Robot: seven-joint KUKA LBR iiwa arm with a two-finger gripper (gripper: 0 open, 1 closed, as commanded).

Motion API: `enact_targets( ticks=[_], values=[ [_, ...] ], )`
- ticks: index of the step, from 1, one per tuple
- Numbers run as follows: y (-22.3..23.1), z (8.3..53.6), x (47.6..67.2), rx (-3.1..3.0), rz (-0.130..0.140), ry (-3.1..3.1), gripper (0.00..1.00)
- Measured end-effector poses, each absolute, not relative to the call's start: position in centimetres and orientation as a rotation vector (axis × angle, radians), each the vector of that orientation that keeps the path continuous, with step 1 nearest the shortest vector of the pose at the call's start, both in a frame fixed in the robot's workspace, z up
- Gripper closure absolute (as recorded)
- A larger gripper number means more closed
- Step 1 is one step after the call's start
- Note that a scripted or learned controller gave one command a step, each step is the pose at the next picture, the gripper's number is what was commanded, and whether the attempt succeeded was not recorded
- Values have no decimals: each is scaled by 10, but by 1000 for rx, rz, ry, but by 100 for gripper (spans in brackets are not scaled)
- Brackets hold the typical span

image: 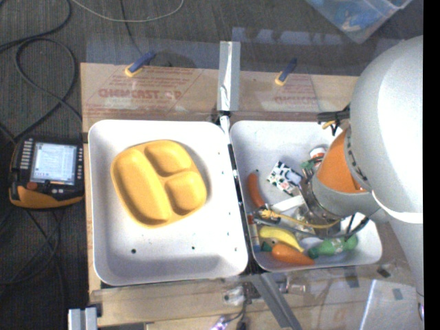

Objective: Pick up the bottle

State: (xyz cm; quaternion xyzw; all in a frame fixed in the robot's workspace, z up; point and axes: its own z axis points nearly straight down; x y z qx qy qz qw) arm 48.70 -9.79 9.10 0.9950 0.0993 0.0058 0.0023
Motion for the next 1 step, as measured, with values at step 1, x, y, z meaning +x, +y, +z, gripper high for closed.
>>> enact_targets(
  ticks=[1],
  values=[
    [-97, 99, 486, 3124, 11, 315, 100]
  ],
)
